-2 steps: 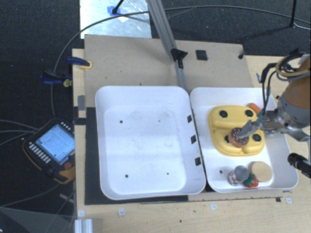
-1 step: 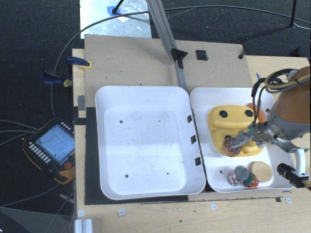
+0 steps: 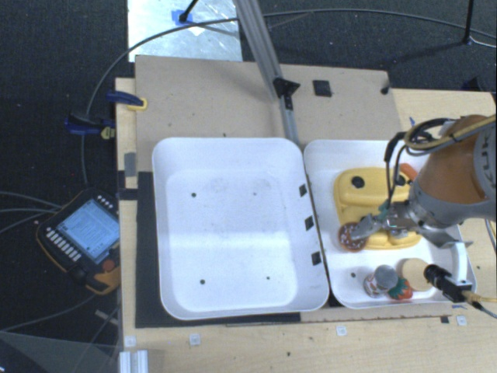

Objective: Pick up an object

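Note:
The right bin (image 3: 322, 169) holds a yellow plastic object (image 3: 361, 193) with a black dot on top. At its front left edge lies a small round reddish-brown object (image 3: 351, 238). Nearer the bin's front wall sit a grey metallic piece (image 3: 382, 277) with red and green bits (image 3: 399, 290) beside it, and a beige round object (image 3: 414, 273). My gripper (image 3: 382, 224) reaches in from the right and hangs low over the front of the yellow object, right next to the reddish-brown one. The wrist hides the yellow object's right part.
The left white bin (image 3: 167, 208) stands beside the right one, with black clips (image 3: 309, 222) along the shared wall. A grey pole (image 3: 264, 45) slants in from the back. A teach pendant (image 3: 81, 235) lies on the floor at the left.

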Action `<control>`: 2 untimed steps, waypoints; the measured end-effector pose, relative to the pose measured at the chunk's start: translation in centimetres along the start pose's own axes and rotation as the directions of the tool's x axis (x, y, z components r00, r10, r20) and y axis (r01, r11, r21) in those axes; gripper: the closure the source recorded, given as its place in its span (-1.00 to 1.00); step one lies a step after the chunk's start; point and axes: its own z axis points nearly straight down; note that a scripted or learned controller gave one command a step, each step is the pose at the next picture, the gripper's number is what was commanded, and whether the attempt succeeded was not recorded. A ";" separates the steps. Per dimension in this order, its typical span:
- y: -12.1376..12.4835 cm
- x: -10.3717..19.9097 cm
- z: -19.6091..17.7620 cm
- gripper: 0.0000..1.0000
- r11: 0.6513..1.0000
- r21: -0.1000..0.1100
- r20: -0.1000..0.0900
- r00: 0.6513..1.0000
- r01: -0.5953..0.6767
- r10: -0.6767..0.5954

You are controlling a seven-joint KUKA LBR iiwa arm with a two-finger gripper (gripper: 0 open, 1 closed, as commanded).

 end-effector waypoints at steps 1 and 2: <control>0.6 1.0 1.3 -1.00 1.000 0.002 -0.012 1.000 0.007 -0.007; 0.8 1.2 0.0 1.00 1.000 -0.002 -0.015 1.000 0.008 -0.008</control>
